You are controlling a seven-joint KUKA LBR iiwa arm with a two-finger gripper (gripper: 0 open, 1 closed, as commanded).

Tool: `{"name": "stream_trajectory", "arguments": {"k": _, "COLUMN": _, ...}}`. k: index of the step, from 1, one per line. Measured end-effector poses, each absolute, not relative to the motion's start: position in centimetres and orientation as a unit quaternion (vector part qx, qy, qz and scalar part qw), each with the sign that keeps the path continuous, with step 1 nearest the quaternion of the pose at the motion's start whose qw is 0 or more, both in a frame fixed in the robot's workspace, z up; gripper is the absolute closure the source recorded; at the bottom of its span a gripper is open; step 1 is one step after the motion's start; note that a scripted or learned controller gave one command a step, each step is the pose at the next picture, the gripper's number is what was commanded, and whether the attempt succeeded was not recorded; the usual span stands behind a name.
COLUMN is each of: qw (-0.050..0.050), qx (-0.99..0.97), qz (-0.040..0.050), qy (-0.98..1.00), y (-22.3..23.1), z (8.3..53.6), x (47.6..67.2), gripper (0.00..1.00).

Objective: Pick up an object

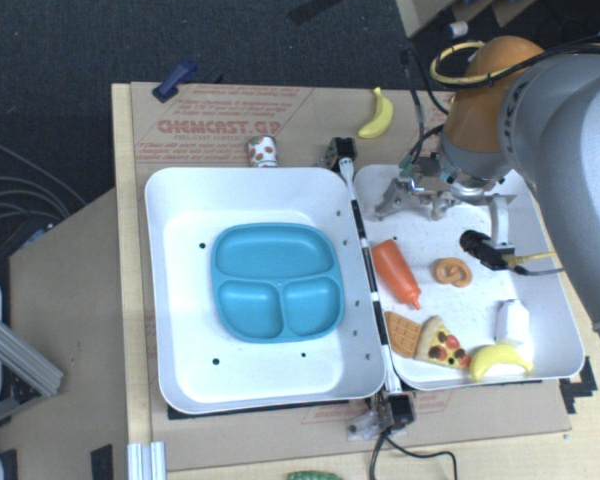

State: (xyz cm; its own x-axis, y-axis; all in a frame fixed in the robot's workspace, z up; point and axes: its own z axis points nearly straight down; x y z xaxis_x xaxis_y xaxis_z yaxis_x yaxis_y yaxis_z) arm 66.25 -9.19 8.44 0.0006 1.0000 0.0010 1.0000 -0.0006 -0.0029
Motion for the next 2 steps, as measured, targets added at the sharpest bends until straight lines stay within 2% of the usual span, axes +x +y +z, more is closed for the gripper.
{"name": "stream_trajectory", "arguments": {"k": 1, "qw": 0.0, "qx": -0.707, "qz": -0.0001, "qy": -0.707, "y": -9.1, "z": 9.5, "x": 66.3, "gripper": 1.0}}
{"name": "stream_trajectory", "arguments": {"k": 2, "qw": 0.0, "qx": -0.707, "qz": -0.0008, "qy": -0.707, "y": -9.1, "z": 10.5, "x": 66.4, "gripper": 1.0}}
